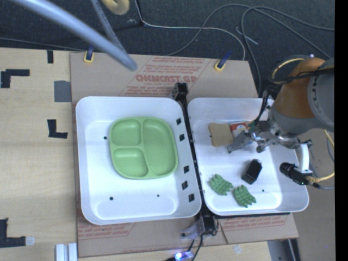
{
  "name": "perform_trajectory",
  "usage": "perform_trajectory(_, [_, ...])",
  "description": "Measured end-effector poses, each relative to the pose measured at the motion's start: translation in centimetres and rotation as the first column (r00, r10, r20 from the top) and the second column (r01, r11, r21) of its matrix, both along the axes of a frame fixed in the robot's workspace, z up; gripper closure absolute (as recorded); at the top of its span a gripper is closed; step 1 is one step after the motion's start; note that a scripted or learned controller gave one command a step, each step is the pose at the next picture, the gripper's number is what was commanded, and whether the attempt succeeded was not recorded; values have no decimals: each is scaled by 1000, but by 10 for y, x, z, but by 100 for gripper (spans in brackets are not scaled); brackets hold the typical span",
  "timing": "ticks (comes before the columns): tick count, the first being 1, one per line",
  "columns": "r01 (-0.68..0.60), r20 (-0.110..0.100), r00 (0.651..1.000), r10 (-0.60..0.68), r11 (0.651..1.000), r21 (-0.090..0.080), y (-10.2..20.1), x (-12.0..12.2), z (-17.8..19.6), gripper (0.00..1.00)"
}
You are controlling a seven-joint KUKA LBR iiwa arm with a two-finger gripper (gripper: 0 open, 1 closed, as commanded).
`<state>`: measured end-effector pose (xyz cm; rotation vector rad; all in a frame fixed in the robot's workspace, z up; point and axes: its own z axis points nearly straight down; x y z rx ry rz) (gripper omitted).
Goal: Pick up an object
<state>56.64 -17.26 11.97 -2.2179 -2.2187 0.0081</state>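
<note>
The right bin (272, 197) holds several small objects. A tan flat piece (218, 135) lies at its upper left, with a small red and white item (238, 127) just beside it. A black block (252, 171) sits near the middle. Two green leafy pieces (219, 184) (244, 196) lie along the front. My gripper (246, 143) is low over the right bin, just right of the tan piece and above the black block. I see nothing held in it.
A green divided plate (144, 147) lies in the left bin (92, 200). A black divider (187, 145) runs between the two bins. The arm's orange band (296, 97) hangs over the right bin's far right corner. Cables (234, 20) trail behind the bins.
</note>
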Motion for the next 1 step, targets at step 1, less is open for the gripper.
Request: perform_trajectory(1, [-1, 6, 1000, 1, 1000, -2, 0, 0, -36, 0])
